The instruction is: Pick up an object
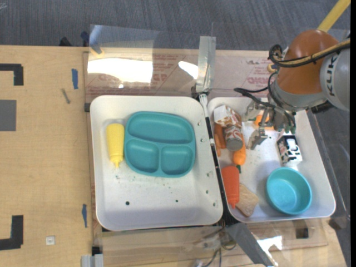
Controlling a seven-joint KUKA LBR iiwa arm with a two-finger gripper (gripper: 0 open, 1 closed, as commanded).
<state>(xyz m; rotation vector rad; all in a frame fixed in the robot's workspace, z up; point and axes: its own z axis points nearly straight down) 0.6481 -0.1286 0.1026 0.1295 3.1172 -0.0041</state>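
While the gripper [260, 131] hung over the far half of the right bin [322, 171], its fingers stood apart with nothing between them. A brown can [231, 131] lay just beside it, toward the divider [210, 143] shared with the left bin [105, 204]. Along that same edge lay a carrot [231, 183], touching a tan block [247, 202]. A blue bowl [288, 190] sat near the bin's near rim, a small black-and-white box [289, 149] beyond it. Bare white floor lay between bowl and carrot.
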